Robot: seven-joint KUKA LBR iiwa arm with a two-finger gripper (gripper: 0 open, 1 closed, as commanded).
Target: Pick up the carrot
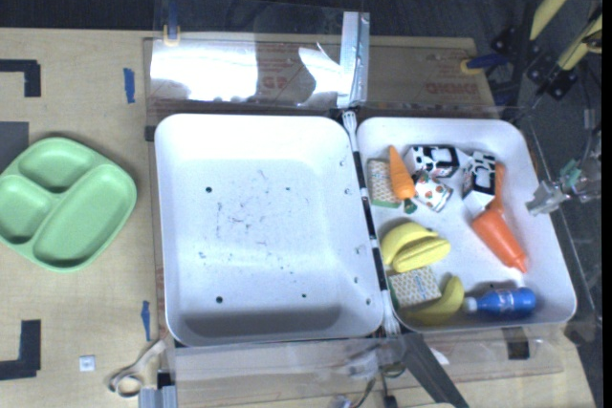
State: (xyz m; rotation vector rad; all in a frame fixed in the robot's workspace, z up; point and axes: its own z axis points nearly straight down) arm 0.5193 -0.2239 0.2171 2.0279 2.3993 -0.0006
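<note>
A large orange carrot lies in the right white bin, towards its right wall, with its tip pointing to the front right. A smaller orange carrot-shaped piece lies near the same bin's back left, tilted beside a tan sponge-like block. Nothing touches either orange piece from above.
The right bin also holds yellow bananas, another banana, a blue bottle at the front and a black-and-white toy at the back. The left white bin adjoins it. A green divided plate sits far left.
</note>
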